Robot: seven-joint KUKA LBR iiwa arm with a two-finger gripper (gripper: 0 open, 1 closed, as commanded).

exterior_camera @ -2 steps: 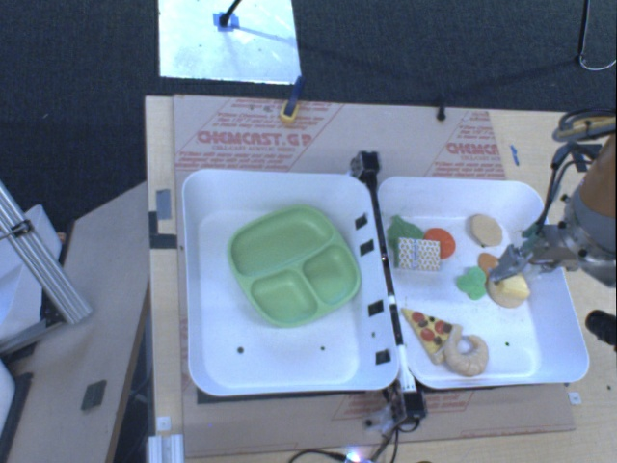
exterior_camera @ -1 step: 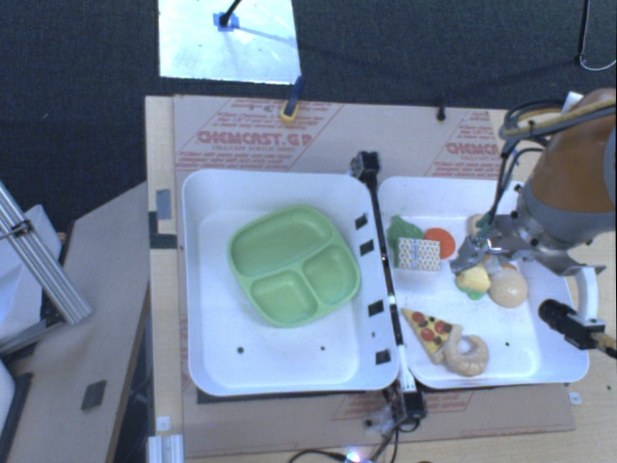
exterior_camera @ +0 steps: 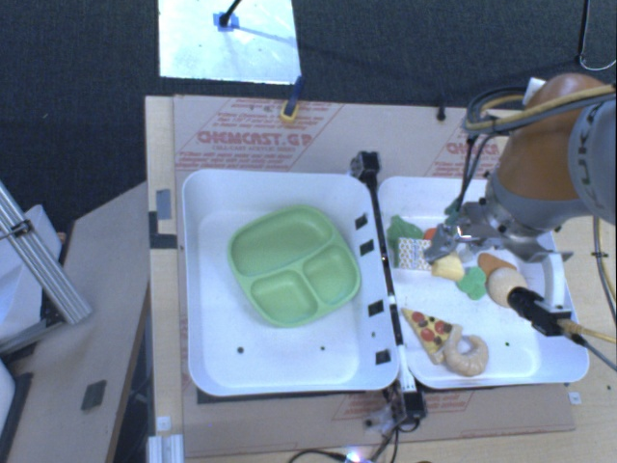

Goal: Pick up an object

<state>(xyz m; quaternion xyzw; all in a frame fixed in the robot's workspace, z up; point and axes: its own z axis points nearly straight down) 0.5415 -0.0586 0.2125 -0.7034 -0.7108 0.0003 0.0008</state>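
Toys lie in the right bin (exterior_camera: 564, 360), and the gripper (exterior_camera: 445, 244) hangs low over them, near the bin's inner wall. The big grey and orange arm (exterior_camera: 554, 162) comes in from the right and covers part of the bin. It hides the tip too, so I cannot tell if it is open or closed, and nothing shows in its grip.

The thing that matters most is what sits right under the gripper. A small yellow toy (exterior_camera: 448, 267) lies just below its tip, almost touching it. A spotted white block (exterior_camera: 413, 253) sits just to its left, and a green leafy toy (exterior_camera: 403, 228) lies a little past that, up and to the left. A green bit (exterior_camera: 472, 282) and a tan and orange toy (exterior_camera: 501, 280) lie just to the lower right. A pizza slice (exterior_camera: 430, 328) and a tan ring (exterior_camera: 468, 353) lie well below the gripper, toward the front of the bin.

My guess is that the yellow toy is the one to pick, since it is the closest. It is small and round, so it has no long side to line up with. The gripper would only need to go a bit down. The toys are packed close, so it might bump a neighbor.

A green tray (exterior_camera: 294, 263) sits far to the left in the other bin (exterior_camera: 207, 355).
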